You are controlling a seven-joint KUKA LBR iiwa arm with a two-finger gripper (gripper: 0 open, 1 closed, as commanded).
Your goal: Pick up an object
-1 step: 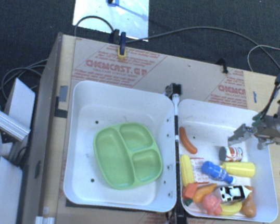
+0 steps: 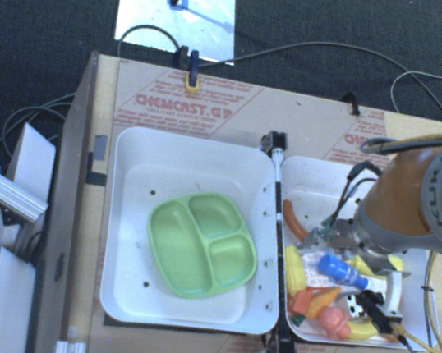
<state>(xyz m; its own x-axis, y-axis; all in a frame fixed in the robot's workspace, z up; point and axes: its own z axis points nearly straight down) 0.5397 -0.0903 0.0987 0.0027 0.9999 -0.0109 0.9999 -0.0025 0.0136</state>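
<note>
Right bin [image 2: 321, 175], near end: a heap of toy pieces in contact, including a blue bottle [image 2: 341, 271], yellow piece [image 2: 293, 270], orange piece [image 2: 319, 299] and pink piece [image 2: 335, 321]. Left bin [image 2: 130, 199]: a green divided plate [image 2: 202, 243]. The arm [image 2: 434, 197] bends down over the heap, with the gripper [image 2: 340, 236] just above the bottle; whether it is open or closed cannot be told.

left bin [image 2: 139, 167]: right up against the right bin [image 2: 313, 182], on its left
divided plate [image 2: 202, 243]: in the left bin, roughly mid
toy pile [image 2: 322, 300]: right bin, near end, under the arm [image 2: 418, 194]
</note>
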